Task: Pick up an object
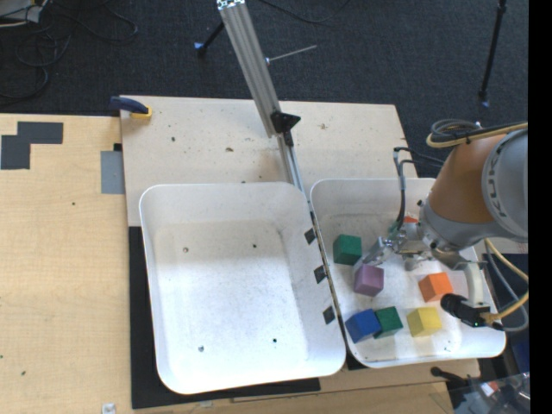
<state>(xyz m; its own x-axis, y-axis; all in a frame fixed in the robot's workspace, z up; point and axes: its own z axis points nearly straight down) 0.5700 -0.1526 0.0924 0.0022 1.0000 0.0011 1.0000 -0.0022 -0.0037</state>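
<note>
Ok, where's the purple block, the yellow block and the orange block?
purple block point(369, 279), camera view, on its top face.
yellow block point(423, 321), camera view, on its top face.
orange block point(435, 285), camera view, on its top face.

Both bins point(226, 378) showing white, left one speckling with dark dots; cubes in right bin showing green point(348, 249), purple point(368, 279), orange point(435, 285), yellow point(423, 321), blue point(363, 325), dark green point(389, 320); arm point(509, 184) showing grey with orange band point(461, 184); bench point(60, 257) showing pale wood with grey patches; clamp point(131, 106) showing blue with yellow tip; pole point(256, 63) showing silver, checkering black-and-white on top; floor showing dark.
</note>
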